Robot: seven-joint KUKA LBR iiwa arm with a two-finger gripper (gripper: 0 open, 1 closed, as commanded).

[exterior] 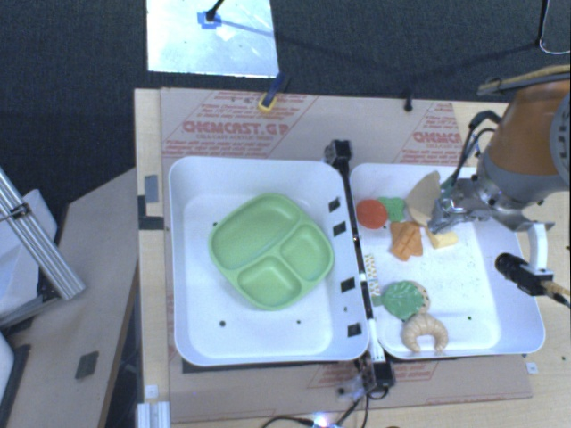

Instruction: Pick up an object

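Note:
The right bin [500,328] holds several toy foods. A red tomato [371,212] lies at its upper left beside a green piece [395,207]. A tan slice [424,199] sits further right, with an orange wedge [406,240] below it. A pale yellow block [443,237] lies right under my gripper [443,217], which hangs low over the bin's upper middle. A green leafy piece [402,298] and a beige croissant [425,331] rest near the front edge.
The left bin [196,328] holds a light green divided plate [270,251]. Black clips run along the divider between the bins [355,266]. The right bin's lower right floor is bare.

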